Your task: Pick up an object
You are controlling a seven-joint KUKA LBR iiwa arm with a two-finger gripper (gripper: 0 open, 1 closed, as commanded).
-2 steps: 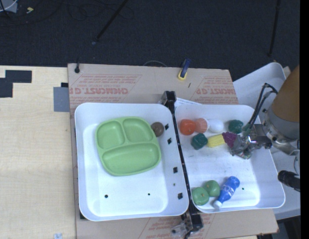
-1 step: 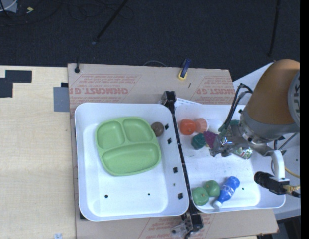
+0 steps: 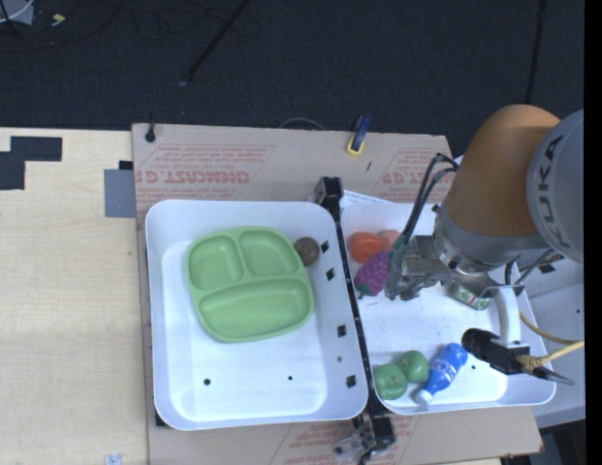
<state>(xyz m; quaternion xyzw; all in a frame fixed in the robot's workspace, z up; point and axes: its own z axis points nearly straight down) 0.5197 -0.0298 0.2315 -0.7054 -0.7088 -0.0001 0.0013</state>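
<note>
Green apples (image 3: 400, 373) and blue bottle (image 3: 443, 370) sit at near edge of right bin (image 3: 475, 395); gripper (image 3: 402, 284) low by bin's left edge, just beside purple grapes (image 3: 373, 272) and orange fruit (image 3: 366, 246); finger state cannot tell; green divided plate (image 3: 249, 283) in left bin (image 3: 174, 356), brown ball (image 3: 306, 250) at plate's right rim.

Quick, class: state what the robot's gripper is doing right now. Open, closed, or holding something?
Gripper: cannot be told. It is low in the right bin, beside the purple grapes.
</note>
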